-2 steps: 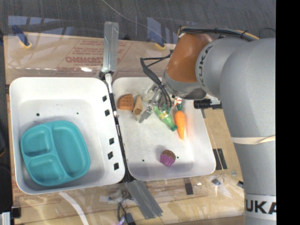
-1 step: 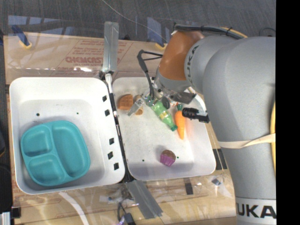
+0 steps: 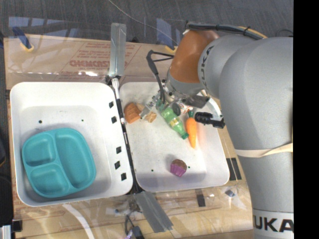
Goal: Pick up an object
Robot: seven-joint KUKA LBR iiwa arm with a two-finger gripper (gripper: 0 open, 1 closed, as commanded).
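Note:
My gripper [image 3: 160,105] is low in the back part of the right bin [image 3: 212,171], under the orange wrist band. Directly below it lie a green bottle-like toy [image 3: 173,120] and a small tan piece [image 3: 150,116], both very close to it. An orange carrot [image 3: 192,131] rests just right of the green toy. A brown bread-like piece [image 3: 132,112] sits near the bin's left wall. A purple cupcake-shaped toy [image 3: 178,168] lies alone toward the front. The wrist hides part of the bin's back edge.
The left bin [image 3: 22,98] holds a teal divided plate [image 3: 57,161] at its front. A metal divider strip [image 3: 118,49] rises between the bins at the back. The bulky grey arm [image 3: 249,108] covers the right side of the bench.

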